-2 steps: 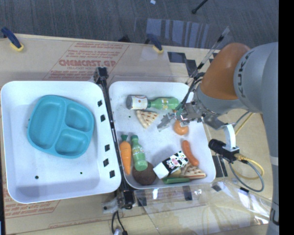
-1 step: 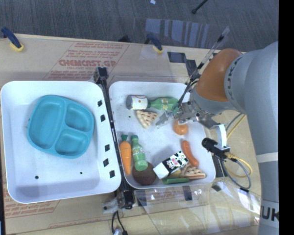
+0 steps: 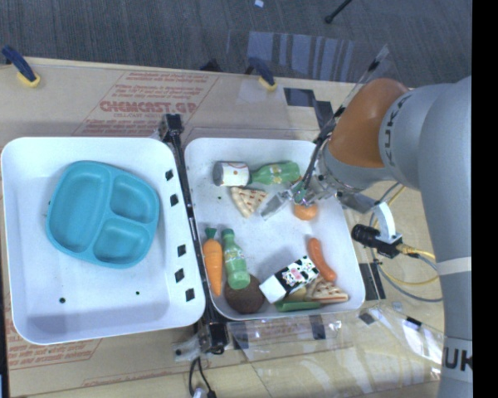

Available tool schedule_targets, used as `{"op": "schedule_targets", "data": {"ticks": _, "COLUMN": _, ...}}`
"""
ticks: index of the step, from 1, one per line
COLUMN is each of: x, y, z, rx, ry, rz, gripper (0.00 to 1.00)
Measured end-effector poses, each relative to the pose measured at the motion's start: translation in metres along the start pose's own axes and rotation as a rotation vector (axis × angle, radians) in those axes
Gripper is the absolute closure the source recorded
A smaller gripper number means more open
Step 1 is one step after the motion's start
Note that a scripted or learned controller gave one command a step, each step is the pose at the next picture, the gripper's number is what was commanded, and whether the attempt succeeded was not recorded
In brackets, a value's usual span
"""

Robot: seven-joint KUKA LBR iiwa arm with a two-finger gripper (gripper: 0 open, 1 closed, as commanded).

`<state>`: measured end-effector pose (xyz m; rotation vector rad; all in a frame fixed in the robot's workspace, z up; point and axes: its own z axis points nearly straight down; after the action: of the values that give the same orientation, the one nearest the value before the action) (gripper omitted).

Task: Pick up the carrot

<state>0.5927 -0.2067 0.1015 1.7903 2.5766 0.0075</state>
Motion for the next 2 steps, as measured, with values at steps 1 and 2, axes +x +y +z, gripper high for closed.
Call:
{"op": "schedule_targets", "data": {"ticks": 1, "x": 0.001, "y": -0.005, "z": 0.006, "rx": 0.01, "ry": 0.007, "rz": -0.148, "gripper": 0.0}}
{"op": "schedule_targets", "data": {"ticks": 2, "x": 0.002, "y": -0.004, "z": -0.005, "rx": 0.013, "ry": 0.007, "rz": -0.157, "gripper": 1.0}}
